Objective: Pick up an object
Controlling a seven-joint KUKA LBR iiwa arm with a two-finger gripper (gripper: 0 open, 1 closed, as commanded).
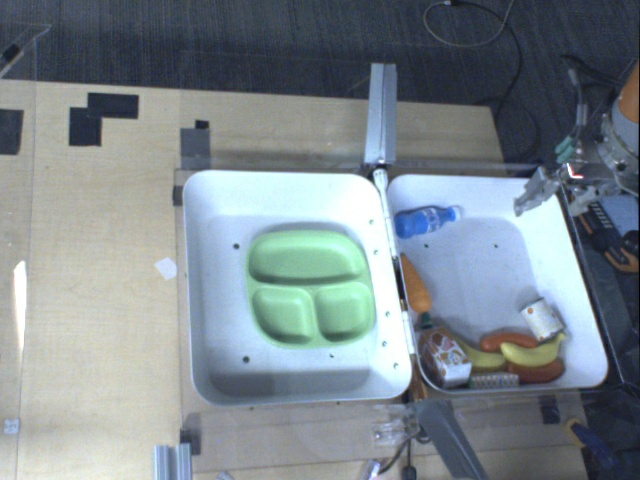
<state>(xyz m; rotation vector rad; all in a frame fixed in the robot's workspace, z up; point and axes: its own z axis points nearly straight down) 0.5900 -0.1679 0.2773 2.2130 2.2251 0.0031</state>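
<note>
Hovering over right bin's (560, 268) far-right rim: pincer (545, 188), open floor beneath

A pale wooden bench (100, 298) is carrying black square markings (100, 116) near its far edge, while dark grey carpet (250, 18) is stretching beyond it, a thin cable (480, 13) looping across the floor. A metal post (382, 118) is standing upright.

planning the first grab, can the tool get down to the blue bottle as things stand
Probably yes. The blue bottle lies alone near the far left corner of the right bin, with bare floor around it. The tool sits at the bin's far right corner. The nearby bin wall may crowd one side.
</note>
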